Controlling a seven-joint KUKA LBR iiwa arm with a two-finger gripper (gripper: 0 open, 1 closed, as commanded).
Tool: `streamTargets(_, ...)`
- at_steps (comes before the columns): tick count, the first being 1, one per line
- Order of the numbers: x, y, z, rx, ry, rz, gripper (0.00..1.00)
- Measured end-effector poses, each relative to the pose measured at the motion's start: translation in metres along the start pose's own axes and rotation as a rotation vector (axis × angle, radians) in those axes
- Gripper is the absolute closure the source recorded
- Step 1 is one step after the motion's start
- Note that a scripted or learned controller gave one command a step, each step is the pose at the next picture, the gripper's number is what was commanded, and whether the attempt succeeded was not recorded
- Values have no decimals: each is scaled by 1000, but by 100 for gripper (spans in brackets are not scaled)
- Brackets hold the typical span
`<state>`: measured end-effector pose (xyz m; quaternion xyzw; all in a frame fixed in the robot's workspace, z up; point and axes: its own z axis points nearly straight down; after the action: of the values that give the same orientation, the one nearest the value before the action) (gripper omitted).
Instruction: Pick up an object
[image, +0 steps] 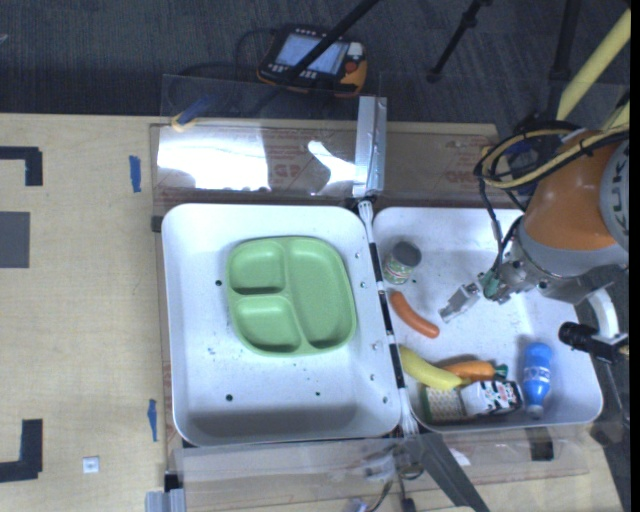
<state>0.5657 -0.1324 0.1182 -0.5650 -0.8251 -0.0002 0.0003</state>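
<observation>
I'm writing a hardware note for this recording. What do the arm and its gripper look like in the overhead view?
The grey KUKA arm has rounded housings and a broad orange band above the wrist. Black and yellow cables loop beside it, and a dark cable runs down toward the tool. The small metallic two-finger gripper is silver-grey with a teal-green part near its mount.

Arm (575, 215) reaching in, gripper (462, 300) lowered
</observation>
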Motion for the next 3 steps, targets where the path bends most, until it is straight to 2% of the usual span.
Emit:
streamTargets(1,41,-51,31,-6,-3,53,0)
streamTargets(2,33,2,31,-7,-4,142,0)
streamTargets(3,16,53,32,-5,-3,146,0)
